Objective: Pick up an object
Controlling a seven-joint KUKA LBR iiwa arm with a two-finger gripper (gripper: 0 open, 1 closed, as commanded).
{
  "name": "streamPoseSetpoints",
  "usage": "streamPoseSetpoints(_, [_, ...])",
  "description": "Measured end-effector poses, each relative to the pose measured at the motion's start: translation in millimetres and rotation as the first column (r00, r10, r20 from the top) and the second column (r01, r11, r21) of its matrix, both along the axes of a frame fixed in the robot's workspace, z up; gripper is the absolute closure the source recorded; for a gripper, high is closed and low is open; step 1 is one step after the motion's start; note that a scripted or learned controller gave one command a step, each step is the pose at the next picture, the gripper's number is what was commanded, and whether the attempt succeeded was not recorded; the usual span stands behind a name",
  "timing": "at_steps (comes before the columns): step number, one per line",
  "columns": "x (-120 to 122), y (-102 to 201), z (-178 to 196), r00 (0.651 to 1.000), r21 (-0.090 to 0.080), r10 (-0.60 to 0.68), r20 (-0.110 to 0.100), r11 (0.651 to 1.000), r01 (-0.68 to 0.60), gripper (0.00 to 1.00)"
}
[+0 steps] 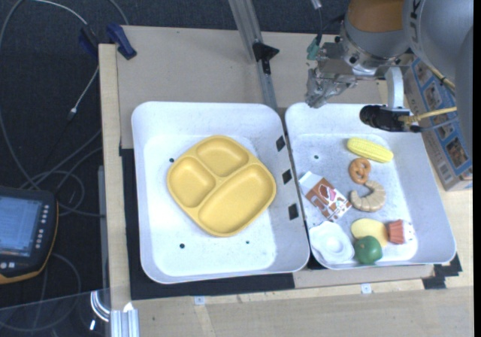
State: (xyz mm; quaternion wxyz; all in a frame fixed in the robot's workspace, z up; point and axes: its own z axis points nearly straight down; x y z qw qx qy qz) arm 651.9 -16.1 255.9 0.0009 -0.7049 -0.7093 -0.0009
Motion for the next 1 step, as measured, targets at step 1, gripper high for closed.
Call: streamPoseSetpoints(1, [-3.0, 58.1, 2.4, 1.0, 0.0, 0.001, 0.0, 1.0, -0.001, 1.0])
